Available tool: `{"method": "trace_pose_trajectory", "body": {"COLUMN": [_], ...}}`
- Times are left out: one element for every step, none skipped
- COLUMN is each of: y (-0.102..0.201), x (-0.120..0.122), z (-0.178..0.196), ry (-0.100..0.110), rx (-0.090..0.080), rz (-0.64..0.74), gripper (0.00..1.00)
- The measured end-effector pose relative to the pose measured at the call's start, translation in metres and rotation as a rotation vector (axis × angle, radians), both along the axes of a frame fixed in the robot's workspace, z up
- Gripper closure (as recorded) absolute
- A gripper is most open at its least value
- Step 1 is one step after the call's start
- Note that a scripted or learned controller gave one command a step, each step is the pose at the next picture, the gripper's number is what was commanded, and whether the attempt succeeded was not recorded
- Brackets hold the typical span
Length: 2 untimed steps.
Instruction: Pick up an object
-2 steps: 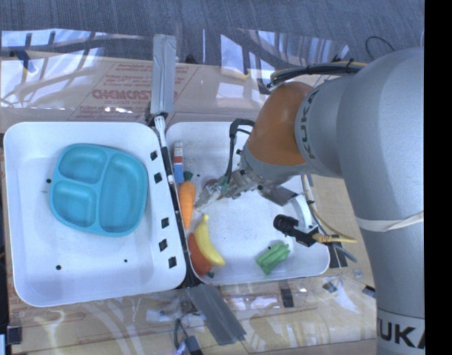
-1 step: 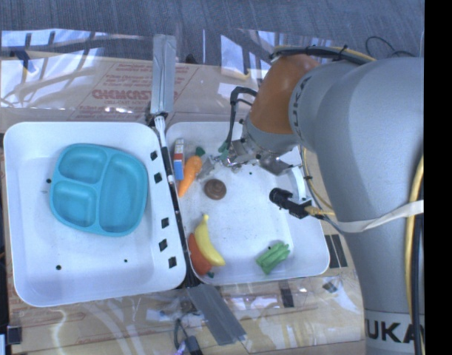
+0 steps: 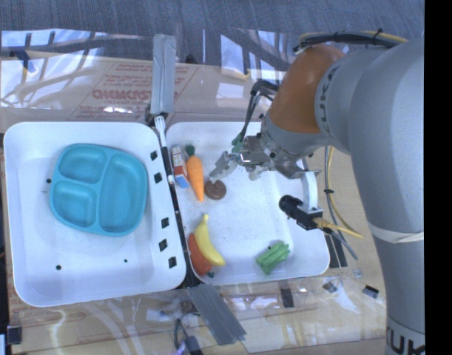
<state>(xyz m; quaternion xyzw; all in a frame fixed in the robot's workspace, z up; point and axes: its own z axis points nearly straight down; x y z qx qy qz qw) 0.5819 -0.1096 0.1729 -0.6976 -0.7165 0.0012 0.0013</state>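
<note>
The jaws [image 3: 224, 166] hang over the right bin [image 3: 244, 268]. I cannot tell if they are open or closed. A carrot [image 3: 195, 176] lies at 9 o'clock from them. A brown round thing [image 3: 215, 190] sits just under them. A banana [image 3: 207, 241] lies at 6 o'clock.

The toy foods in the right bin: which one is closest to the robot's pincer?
The small brown round piece, just below the carrot's tip. The pincer hangs right above it; the banana and the green piece lie farther toward the bin's near edge.
</note>
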Motion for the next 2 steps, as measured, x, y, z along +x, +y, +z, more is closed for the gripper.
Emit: {"method": "trace_pose_trajectory", "body": {"y": [0.0100,0.0106], "x": [0.0305,0.0302], "z": [-0.0826,-0.0744], "ry": [0.000,0.005], "rx": [0.000,0.001], "rz": [-0.023,-0.019], "gripper": [0.00,1.00]}}
